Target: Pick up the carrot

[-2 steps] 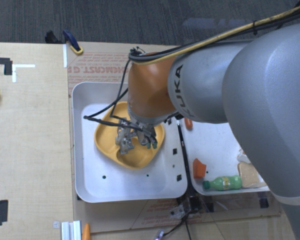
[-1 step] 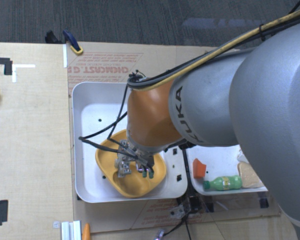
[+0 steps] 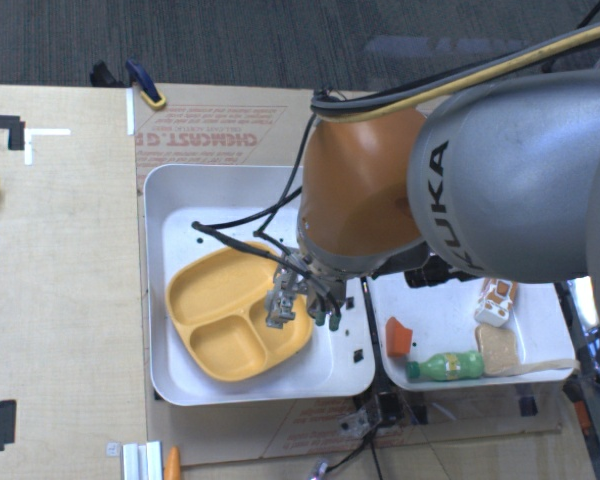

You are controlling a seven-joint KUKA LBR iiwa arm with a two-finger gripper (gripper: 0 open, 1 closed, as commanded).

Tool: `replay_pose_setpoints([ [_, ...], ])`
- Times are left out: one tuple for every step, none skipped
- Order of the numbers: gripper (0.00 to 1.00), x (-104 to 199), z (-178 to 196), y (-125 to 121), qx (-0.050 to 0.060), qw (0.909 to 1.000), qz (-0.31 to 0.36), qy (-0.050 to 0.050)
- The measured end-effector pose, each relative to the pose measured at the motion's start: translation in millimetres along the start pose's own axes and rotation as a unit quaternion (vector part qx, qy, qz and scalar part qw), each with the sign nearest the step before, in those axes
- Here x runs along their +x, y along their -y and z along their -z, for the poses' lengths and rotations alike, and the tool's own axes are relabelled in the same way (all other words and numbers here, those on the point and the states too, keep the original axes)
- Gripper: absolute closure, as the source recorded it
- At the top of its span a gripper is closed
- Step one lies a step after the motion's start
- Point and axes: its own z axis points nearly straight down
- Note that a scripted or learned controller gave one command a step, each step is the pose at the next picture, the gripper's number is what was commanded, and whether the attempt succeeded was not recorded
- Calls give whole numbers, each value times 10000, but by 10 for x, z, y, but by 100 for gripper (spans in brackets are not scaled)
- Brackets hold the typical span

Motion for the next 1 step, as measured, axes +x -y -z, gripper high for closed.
replay_pose_setpoints([
  [100,-932,183,320,7,9923,-1242,-2],
])
